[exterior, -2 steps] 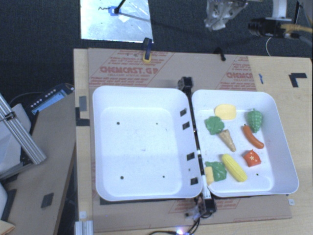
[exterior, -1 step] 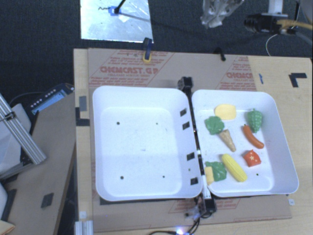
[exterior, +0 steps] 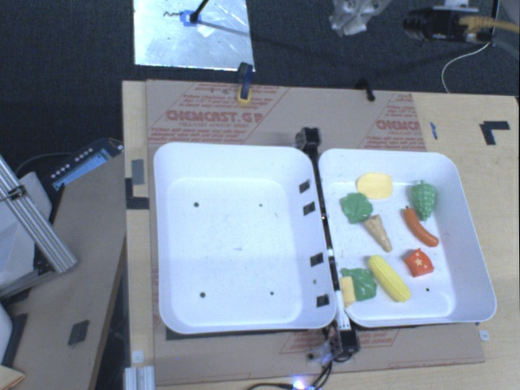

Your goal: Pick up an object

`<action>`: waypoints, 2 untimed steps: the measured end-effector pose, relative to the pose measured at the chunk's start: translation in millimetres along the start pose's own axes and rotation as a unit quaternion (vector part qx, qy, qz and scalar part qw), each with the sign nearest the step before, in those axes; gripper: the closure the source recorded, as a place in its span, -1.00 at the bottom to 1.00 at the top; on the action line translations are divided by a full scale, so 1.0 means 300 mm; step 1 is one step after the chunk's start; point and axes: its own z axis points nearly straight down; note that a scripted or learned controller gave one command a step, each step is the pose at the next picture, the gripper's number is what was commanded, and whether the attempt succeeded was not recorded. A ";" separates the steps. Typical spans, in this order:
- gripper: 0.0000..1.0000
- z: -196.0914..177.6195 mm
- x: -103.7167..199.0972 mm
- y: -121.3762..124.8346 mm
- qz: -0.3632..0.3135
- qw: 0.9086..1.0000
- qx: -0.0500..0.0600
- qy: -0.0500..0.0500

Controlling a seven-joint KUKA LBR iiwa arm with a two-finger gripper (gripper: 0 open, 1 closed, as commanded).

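- White plastic bins sat side by side on the bench; the right bin (exterior: 467, 242) held every candidate object, the left bin (exterior: 236, 242) none.
- Contents, right bin: yellow disc (exterior: 374, 186), green leafy piece (exterior: 422, 197), broccoli-like piece (exterior: 355, 207), tan cone (exterior: 378, 233), orange-red sausage shape (exterior: 421, 227), red tomato-like piece (exterior: 418, 262), yellow corn cob (exterior: 388, 278), green-and-yellow piece (exterior: 357, 284) near the divider.
- Gripper (exterior: 354, 16) hung at the top of the view, well apart from both bins, carrying nothing; jaw opening could not be told.
- Judgement: the yellow disc and the red piece lay with free space around them, so were the safer targets.
- Advice: descend straight over the chosen piece, avoid bin walls, and straddle its narrow axis.
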 end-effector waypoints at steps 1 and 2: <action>1.00 0.003 0.012 0.000 0.000 1.000 0.000 0.000; 1.00 0.004 -0.173 -0.001 0.003 1.000 0.001 0.000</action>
